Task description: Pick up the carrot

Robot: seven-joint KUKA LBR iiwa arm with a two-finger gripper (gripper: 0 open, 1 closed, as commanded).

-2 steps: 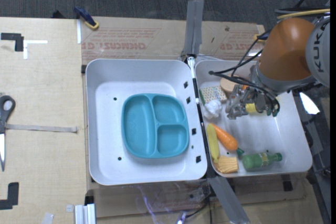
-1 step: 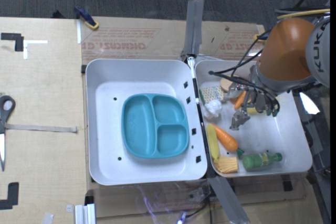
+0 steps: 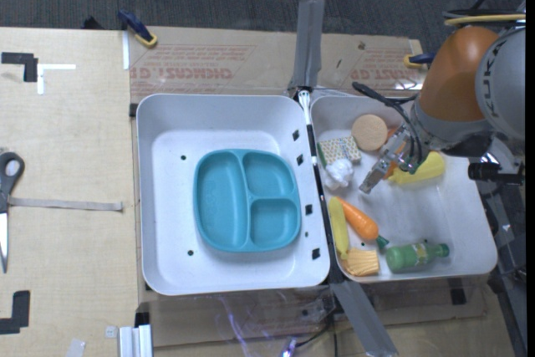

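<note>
Green bottle (image 3: 415,255) lying nearest, just right of carrot (image 3: 360,220). Carrot in right bin (image 3: 468,263), beside a yellow corn cob (image 3: 338,226). Gripper (image 3: 374,177) up-right of carrot, apart, fingers spread, pinching nothing. Round cookie (image 3: 369,130) beyond carrot.

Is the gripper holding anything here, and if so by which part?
Nothing is held. The gripper hangs above the right bin's floor with bare jaws; the carrot lies apart, below it.

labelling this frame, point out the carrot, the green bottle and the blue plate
carrot (image 3: 360,221): camera view, middle of its orange body
green bottle (image 3: 415,255): camera view, middle of its body
blue plate (image 3: 219,196): camera view, floor of its largest compartment
</note>
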